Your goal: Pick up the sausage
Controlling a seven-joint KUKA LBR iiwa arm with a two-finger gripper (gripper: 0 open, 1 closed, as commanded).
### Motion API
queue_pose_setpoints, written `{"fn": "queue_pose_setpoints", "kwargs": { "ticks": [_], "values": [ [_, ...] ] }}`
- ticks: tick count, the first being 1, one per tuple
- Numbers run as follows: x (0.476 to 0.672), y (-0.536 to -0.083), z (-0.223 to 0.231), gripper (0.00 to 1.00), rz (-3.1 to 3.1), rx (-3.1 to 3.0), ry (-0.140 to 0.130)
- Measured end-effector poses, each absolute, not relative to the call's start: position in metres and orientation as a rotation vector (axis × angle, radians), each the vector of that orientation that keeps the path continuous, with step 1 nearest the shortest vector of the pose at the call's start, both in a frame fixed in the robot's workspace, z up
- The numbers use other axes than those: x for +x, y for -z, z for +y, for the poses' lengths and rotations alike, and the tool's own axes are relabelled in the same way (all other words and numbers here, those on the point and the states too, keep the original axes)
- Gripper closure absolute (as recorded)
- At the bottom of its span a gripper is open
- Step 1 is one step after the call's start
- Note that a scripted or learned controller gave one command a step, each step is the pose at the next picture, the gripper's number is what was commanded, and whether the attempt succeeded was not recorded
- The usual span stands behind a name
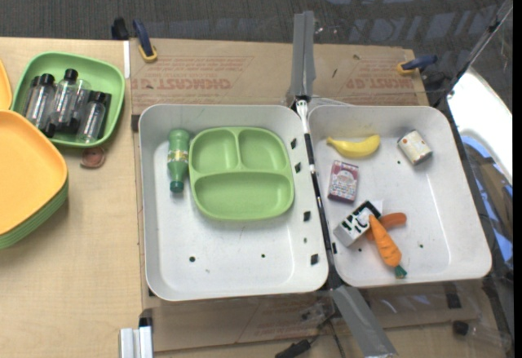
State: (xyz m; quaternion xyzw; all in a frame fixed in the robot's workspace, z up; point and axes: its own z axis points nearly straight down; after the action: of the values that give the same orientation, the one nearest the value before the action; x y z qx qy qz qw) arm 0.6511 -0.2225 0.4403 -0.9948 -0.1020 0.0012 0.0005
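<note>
Looking down on the right bin (pixel 469 185), you found the sausage (pixel 393 219) near its front, a small reddish piece lying with one end touching the carrot (pixel 386 244) and tucked just behind it. A black-and-white box (pixel 357 223) sat against the carrot's other side, so the three made a tight cluster. Of the end effector you could tell nothing, open or closed. Your main risk was a descent that landed on the carrot instead, since it overlapped the sausage's end and stood out more. Fingers closing there would likely have caught both, or nudged the sausage aside. The pink carton (pixel 344 182), banana (pixel 354 145) and small can (pixel 415 148) lay farther back, well apart and unlikely to interfere.
</note>
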Motion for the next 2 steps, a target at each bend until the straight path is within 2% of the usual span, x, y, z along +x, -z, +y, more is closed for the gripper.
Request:
{"fn": "queue_pose_setpoints", "kwargs": {
  "ticks": [1,2],
  "values": [
    [0.6519,-0.4392,-0.2211,1.0,-0.508,-3.098,-0.009],
    [0.6491,-0.4387,-0.2229,1.0,-0.345,-3.12,-0.01]
  ]
}}
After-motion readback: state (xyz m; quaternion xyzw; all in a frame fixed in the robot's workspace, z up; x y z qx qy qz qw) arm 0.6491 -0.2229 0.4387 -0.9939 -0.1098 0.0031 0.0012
